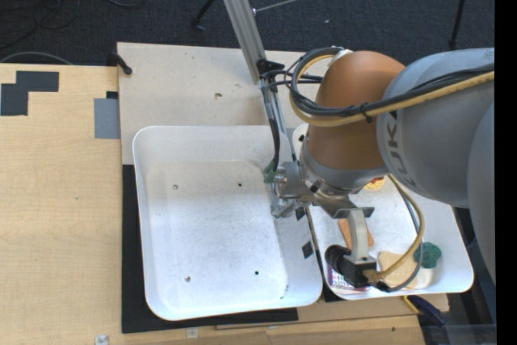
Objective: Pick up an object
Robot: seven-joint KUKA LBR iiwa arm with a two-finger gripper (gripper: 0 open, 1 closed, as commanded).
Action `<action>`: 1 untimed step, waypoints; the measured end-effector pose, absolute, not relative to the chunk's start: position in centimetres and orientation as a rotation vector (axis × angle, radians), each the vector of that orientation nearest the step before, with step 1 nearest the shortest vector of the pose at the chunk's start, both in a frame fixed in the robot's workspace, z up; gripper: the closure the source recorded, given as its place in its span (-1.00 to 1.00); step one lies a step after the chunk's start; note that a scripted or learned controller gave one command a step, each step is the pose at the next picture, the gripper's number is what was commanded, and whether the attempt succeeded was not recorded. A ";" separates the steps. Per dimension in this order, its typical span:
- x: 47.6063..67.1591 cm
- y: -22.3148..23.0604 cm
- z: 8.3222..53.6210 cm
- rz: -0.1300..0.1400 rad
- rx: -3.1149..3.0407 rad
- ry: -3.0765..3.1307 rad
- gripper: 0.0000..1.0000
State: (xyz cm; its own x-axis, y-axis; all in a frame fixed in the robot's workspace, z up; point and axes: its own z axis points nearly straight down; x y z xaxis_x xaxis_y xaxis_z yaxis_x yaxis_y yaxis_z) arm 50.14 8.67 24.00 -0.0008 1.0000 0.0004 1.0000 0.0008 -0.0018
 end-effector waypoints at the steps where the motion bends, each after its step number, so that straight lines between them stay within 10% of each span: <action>1: 50.3 8.5 23.7 0.006 -2.220 -2.219 1.00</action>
